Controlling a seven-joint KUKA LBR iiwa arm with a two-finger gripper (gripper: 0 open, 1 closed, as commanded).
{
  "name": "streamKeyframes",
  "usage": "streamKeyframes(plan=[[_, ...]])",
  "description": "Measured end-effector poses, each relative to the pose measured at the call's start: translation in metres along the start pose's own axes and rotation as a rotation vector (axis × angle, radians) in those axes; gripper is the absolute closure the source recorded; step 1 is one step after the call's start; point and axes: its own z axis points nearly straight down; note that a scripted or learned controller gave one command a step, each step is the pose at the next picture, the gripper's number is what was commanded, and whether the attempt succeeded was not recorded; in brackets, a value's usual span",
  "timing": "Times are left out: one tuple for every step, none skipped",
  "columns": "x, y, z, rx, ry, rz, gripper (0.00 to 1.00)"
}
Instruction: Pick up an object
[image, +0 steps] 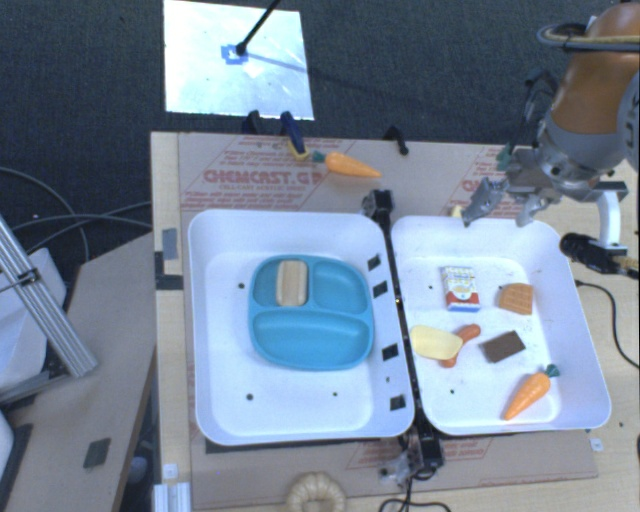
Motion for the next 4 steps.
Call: streamKeyframes(plan=[[0.000,0.002,-0.008,-0.012,-0.001,-0.002,0.00],[0.001,-0.002,0.054,-0.007,-0.001,0.000,0.00],[-0.002,0.001,0.116,-0.009,-0.001,0.000,0.00],[-0.002,0.002,0.166,-0.015,-0.003,0.000,0.00]])
